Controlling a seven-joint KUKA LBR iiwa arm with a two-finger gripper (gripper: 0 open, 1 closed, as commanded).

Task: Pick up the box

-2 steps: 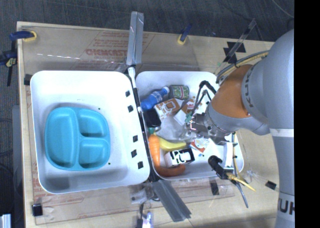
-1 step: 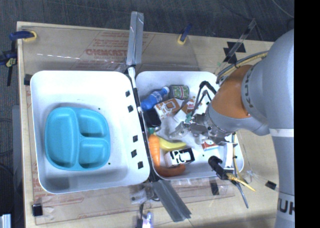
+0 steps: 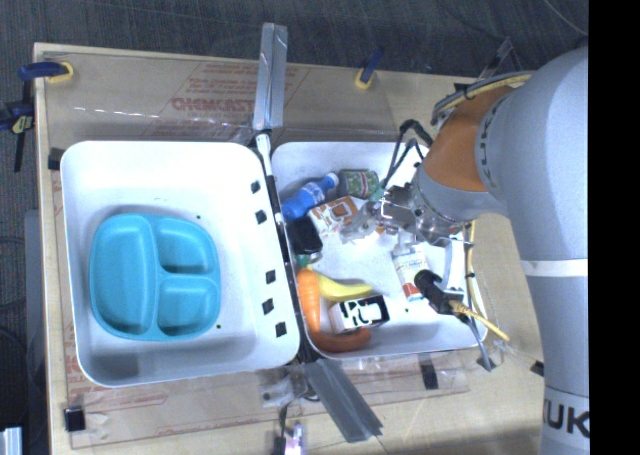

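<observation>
Step in hand, as judged: approach, before any grasp. Gripper (image 3: 385, 211) low over the right bin (image 3: 455, 335), near its far middle, at the edge of the clutter. State of the jaws: cannot tell, hidden in the jumble under the wrist.

Box (image 3: 340, 213), small, orange and white, tilted among the items in the far part of the right bin, just left of the gripper, close to it or touching; contact not clear. Blue bottle (image 3: 305, 197) left of the box, green can (image 3: 358, 182) beyond it, banana (image 3: 345, 289) nearer the camera. Blue tray (image 3: 155, 275) in the left bin (image 3: 75, 168), well apart.

Next move, as judged: shift left over the box, align with its narrow sides, descend, close, lift. Risk: catching a neighbour.
</observation>
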